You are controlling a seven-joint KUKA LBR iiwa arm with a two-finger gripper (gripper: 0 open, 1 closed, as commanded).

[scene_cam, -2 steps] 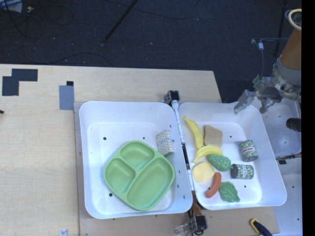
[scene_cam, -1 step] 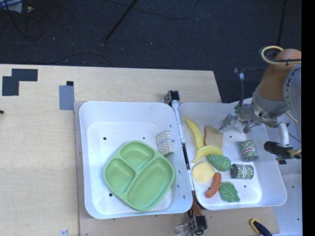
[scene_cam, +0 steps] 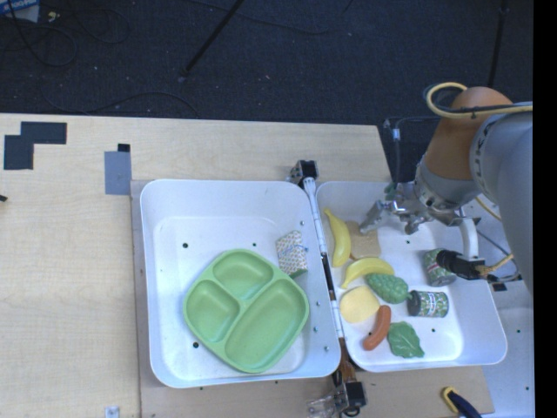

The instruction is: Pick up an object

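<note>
Gripper [scene_cam: 393,217], fingers spread and holding nothing, over the right bin [scene_cam: 487,338]; the nearest object, 1 yellow banana [scene_cam: 338,237], lies just to its left, long axis running toward the lower right.

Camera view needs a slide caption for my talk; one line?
Gripper above right bin of toy food; green tray in left bin.

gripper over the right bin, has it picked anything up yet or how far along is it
Nothing looks picked up yet. The gripper hangs over the back of the right bin with nothing visibly in it. The two bananas, the green can, the orange sausage and the leafy pieces all lie on the bin floor. Choosing, grasping and lifting are all left.
</note>
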